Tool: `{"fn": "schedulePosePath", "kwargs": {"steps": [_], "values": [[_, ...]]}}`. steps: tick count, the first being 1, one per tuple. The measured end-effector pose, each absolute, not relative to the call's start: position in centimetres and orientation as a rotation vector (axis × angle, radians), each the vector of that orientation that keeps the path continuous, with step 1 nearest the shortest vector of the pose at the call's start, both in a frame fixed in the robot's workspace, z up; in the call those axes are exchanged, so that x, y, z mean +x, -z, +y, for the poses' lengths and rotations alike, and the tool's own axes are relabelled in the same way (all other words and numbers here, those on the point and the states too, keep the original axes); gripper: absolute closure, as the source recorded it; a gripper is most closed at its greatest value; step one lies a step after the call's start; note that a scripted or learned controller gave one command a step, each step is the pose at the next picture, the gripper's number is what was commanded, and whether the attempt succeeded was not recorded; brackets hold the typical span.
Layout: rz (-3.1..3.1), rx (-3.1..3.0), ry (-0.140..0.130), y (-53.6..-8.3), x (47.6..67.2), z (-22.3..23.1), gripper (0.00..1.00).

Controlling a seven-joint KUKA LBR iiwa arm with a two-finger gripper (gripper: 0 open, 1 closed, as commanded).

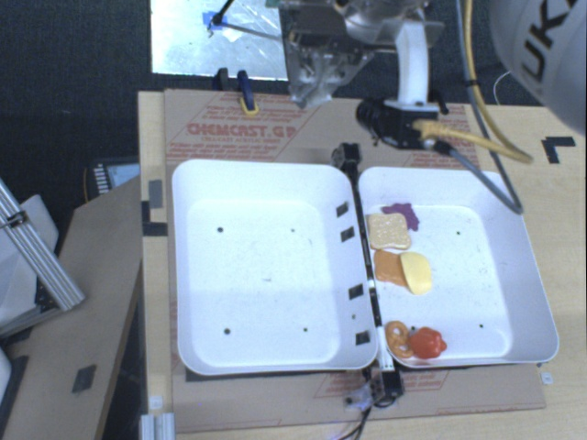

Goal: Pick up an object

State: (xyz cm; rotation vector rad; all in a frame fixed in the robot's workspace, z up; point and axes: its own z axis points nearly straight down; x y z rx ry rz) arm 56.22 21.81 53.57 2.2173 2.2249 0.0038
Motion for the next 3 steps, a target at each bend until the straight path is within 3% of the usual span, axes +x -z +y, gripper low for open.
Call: {"fn": "schedulePosePath", "kwargs": {"steps": [1, 2, 3], "values": [[2.227, 2.216, -0.004, -53.5, 56.2, 23.5, 1.0], [2.225, 2.217, -0.004, -53.5, 56.2, 23.4, 0.0], [2.227, 2.214, -0.009, -54.7, 56.2, 23.4, 1.0]]}}
